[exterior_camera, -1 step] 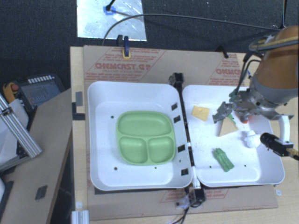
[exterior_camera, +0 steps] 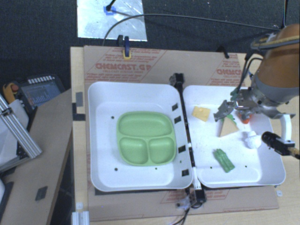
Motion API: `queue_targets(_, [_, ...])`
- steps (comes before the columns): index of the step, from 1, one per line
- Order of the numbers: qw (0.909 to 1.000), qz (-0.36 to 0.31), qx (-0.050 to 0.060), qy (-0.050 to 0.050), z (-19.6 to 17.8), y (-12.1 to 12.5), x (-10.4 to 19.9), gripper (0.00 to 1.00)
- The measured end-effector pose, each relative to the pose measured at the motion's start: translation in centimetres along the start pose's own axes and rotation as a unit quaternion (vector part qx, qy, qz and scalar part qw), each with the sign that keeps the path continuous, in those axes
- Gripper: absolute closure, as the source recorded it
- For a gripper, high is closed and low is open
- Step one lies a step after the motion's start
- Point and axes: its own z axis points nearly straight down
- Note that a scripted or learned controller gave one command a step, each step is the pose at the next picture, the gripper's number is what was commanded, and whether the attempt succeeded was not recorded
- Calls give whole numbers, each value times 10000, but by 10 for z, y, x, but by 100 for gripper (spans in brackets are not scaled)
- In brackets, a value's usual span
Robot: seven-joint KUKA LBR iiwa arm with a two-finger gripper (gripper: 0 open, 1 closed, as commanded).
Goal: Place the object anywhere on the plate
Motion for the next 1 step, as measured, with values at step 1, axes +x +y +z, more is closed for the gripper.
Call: queue_targets(1, [10000, 6, 20, 5, 43, 0, 6, 0])
